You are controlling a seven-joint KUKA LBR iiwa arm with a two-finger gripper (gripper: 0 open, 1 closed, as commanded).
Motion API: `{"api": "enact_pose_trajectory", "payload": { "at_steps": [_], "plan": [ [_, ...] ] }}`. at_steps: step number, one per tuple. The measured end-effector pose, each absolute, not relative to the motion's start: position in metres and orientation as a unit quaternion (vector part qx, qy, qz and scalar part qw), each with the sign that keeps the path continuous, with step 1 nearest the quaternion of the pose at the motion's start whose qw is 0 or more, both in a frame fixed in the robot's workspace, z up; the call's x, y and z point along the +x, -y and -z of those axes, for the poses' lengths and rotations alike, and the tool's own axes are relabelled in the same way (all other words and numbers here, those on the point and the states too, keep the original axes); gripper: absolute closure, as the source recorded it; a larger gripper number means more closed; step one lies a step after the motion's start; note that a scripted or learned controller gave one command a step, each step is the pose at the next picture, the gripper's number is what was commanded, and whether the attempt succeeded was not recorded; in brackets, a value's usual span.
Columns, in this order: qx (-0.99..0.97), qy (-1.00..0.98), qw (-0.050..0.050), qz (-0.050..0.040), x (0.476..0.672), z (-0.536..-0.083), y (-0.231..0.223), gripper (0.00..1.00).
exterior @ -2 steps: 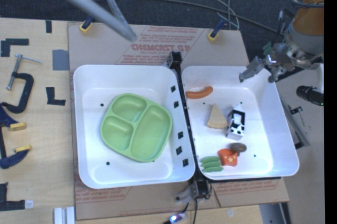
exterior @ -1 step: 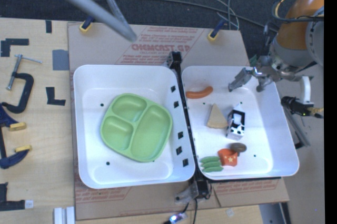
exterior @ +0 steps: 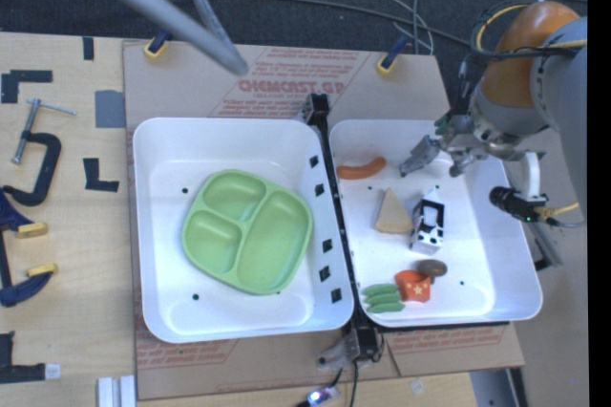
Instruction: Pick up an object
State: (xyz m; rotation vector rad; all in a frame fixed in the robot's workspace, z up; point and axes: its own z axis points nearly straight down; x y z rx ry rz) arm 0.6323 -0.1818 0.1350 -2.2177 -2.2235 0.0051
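1. Left bin (exterior: 162, 204): white, holds a green divided plate (exterior: 248, 230), lying flat near its centre.
2. Right bin (exterior: 496, 271): white, holds the small items below.
3. Sausage (exterior: 361, 168): near the bin's far left corner.
4. Tan wedge (exterior: 390, 212): mid-bin, just beside a black-and-white toy cow (exterior: 429, 225).
5. Red piece (exterior: 413, 286) and green pods (exterior: 383, 298): near edge, close together; a brown piece (exterior: 431, 268) touches the red one.
6. Tool (exterior: 437, 159): fingers spread, grasping nothing, above the bin's far side, right of the sausage.
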Motion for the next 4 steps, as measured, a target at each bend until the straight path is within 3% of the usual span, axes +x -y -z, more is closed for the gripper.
{"api": "enact_pose_trajectory", "payload": {
  "at_steps": [1, 2, 3, 4],
  "plan": [
    [-0.706, 0.708, -0.001, -0.0014, 0.632, -0.082, 0.181, 0.0],
    [-0.706, 0.708, -0.002, -0.0002, 0.634, -0.097, 0.181, 1.0],
    [-0.707, 0.708, -0.002, 0.0011, 0.64, -0.158, 0.184, 1.0],
    [-0.707, 0.707, -0.001, 0.0004, 0.633, -0.204, 0.186, 1.0]
  ]
}}
